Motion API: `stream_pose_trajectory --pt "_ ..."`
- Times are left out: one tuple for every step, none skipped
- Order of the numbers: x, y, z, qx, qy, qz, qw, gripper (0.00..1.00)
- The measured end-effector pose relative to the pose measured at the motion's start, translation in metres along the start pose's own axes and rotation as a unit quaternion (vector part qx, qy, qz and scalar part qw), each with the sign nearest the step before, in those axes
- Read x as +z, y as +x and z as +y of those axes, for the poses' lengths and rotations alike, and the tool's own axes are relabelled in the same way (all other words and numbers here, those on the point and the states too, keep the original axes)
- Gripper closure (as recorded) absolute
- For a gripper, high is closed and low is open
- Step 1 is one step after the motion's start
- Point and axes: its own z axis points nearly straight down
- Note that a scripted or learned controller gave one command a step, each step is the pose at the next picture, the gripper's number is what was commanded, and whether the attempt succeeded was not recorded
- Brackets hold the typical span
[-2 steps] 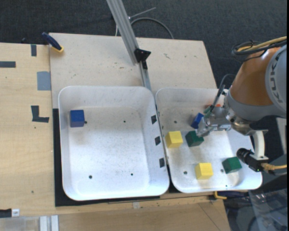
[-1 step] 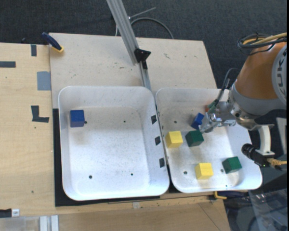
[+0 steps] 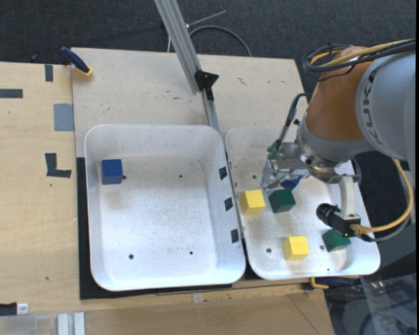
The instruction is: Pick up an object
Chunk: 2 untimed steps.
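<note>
Objects for picking lie mostly in the right white bin [image 3: 374,257]. The dark green cube [image 3: 283,200] sits just below the two-finger gripper [image 3: 278,178]; a small blue piece [image 3: 291,182] shows at the gripper's tip, just above that cube. Whether the fingers are parted or closed cannot be told, nor whether anything is gripped. Left of the green cube lies a yellow cube [image 3: 252,201]; below it a second yellow cube [image 3: 295,247] and another green block [image 3: 334,240]. A blue cube [image 3: 112,171] rests far left, in the left white bin [image 3: 153,276].
</note>
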Motion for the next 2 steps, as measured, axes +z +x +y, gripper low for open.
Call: stream_pose_trajectory --pt "0.009 0.055 0.015 0.0 0.0 0.0 1.0 1.0" --pt "0.006 0.102 0.041 0.0 -0.001 0.0 1.0 1.0"
